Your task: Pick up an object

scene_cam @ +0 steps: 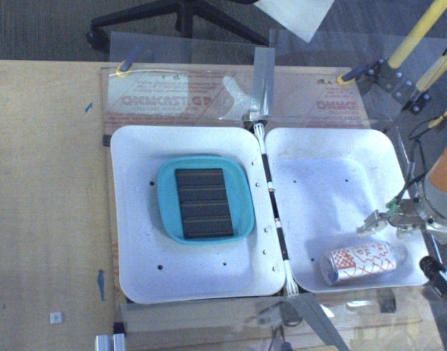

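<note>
A red-and-white patterned can [360,262] lies on its side in the near right corner of the right bin [318,167]. A teal square dish [205,198] holding a dark ridged block [203,202] sits in the middle of the left bin [135,254]. My gripper [380,222] reaches in from the right edge and hangs just beyond the can, toward its far right side. Nothing shows in its grasp. The arm's orange band [441,175] is at the right border.
The two bins meet at a central seam [271,203]. Clear plastic sheeting with red print [179,97] lies behind them. Yellow-handled rods [421,28] cross the far right. An office chair base [186,9] stands beyond the bench.
</note>
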Motion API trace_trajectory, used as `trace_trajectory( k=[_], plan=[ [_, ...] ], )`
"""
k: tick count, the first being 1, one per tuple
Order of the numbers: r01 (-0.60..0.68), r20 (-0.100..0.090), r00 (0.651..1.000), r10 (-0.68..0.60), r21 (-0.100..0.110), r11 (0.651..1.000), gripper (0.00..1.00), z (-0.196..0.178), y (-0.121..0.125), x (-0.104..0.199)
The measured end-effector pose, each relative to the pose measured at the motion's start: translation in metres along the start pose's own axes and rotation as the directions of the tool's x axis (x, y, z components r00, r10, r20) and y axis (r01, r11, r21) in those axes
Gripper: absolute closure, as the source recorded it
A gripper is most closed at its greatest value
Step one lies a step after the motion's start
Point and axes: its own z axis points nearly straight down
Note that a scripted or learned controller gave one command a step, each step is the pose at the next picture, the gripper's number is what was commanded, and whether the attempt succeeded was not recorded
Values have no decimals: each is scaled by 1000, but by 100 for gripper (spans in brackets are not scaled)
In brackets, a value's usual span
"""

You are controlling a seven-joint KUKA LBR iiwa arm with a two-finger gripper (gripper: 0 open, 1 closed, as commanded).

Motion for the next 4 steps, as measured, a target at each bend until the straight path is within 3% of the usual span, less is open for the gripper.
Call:
trace_trajectory(
  k=[1, 2, 3, 4],
  plan=[
    [374, -2, 927, -374, -1, 927, 0, 11, 0, 26],
    [584, 9, 811, -584, -15, 811, 0, 42, 2, 100],
    [583, 6, 813, -583, -15, 813, 100, 32, 1, 99],
    [742, 1, 671, -742, -3, 671, 100, 34, 20, 100]
  ],
)
